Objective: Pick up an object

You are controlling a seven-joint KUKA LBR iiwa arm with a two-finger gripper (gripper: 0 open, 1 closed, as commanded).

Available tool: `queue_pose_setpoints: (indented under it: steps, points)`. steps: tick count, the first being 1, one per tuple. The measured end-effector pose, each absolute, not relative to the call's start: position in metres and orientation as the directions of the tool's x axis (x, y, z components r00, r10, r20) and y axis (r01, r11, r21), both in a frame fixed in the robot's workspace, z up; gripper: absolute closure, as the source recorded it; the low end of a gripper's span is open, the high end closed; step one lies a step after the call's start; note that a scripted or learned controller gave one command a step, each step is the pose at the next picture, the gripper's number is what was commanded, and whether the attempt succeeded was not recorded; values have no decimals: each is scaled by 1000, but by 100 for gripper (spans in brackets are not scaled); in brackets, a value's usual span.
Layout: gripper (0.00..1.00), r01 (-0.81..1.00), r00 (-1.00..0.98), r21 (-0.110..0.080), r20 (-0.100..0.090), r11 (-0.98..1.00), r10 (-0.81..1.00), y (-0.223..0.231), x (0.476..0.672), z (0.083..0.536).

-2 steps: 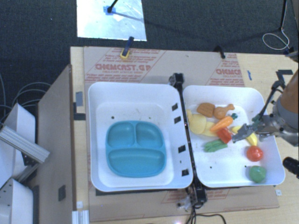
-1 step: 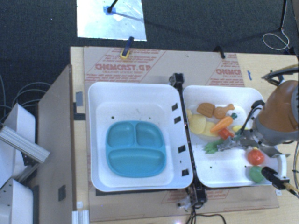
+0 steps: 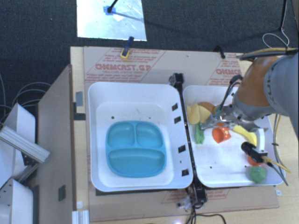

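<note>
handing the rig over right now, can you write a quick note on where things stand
Tool: low in the right bin, among the toy food; whether it is open or shut cannot be made out.
Things: yellow piece, green piece, orange piece and banana are clustered by the tool; a green ball sits near the bin's front right corner. The left bin holds a blue divided plate.
Done: no lift visible.
Left: grasp one item and raise it.

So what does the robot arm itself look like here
The arm is a thick, rounded grey tube with an orange band above the wrist. A thin dark cable loops along it down to a small metallic gripper.
</note>
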State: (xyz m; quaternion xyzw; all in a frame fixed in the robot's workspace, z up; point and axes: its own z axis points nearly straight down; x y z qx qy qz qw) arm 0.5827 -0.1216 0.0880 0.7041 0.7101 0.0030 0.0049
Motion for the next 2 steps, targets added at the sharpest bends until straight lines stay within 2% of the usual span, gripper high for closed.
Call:
queue_pose_setpoints:
  steps: [1, 2]
  points:
    - [100, 1000, -4, 5, -1, 4, 1000, -123, 579, 96]
    - [0, 1000, -4, 5, 0, 4, 1000, -123, 579, 96]
